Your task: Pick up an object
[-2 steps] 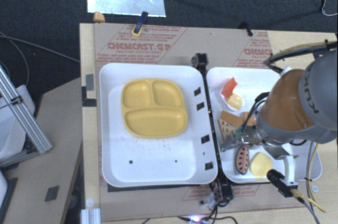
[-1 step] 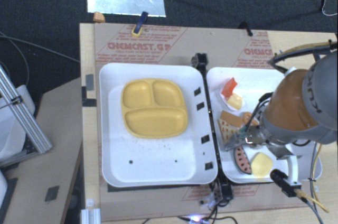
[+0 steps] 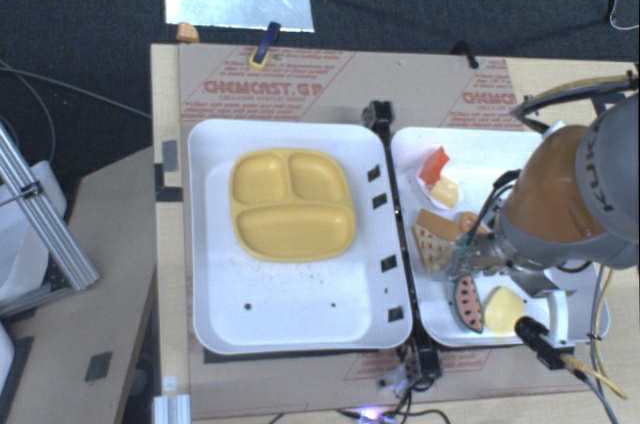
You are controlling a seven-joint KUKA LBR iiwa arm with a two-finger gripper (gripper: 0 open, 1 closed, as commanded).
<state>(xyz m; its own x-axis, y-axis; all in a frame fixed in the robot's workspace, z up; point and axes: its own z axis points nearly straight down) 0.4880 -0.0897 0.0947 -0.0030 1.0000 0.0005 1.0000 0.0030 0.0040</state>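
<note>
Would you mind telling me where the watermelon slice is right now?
The watermelon slice lies in the right bin, near its front edge, just left of a pale yellow piece and below the waffle-like piece.

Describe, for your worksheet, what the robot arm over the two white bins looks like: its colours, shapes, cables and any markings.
The arm is thick and rounded, with a grey shell and a broad orange band above the wrist. Part of some dark lettering shows on the grey casing. Thin dark cables run along the wrist toward the gripper, which looks like a small, dark metal assembly. Yellowish cables trail near the arm's base side.
</note>
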